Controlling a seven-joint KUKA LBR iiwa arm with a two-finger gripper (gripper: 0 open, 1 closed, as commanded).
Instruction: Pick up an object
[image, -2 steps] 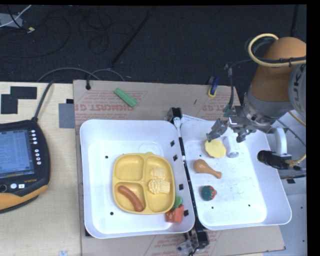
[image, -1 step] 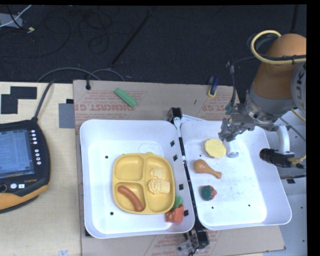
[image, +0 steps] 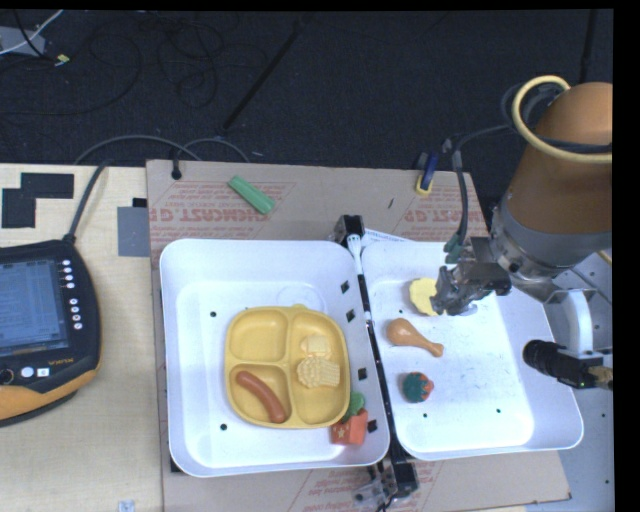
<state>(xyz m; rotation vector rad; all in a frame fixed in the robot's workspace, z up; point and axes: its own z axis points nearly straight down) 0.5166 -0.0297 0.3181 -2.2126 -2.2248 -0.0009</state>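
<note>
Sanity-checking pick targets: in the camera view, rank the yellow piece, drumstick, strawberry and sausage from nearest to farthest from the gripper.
From the gripper:
1. yellow piece, right bin, beside it.
2. drumstick, just below.
3. strawberry, lower in that bin.
4. sausage, on the left bin's yellow plate.

Two white bins (image: 190, 300), side by side. One yellow divided plate (image: 245, 350). One sausage (image: 260, 395). One portion of fries (image: 320, 372). One drumstick (image: 413, 337). One yellow round piece (image: 421, 295). One red-and-green strawberry (image: 416, 387). One orange-and-green piece (image: 351, 426). One green block (image: 251, 195). One handheld control pendant (image: 40, 320).
</note>
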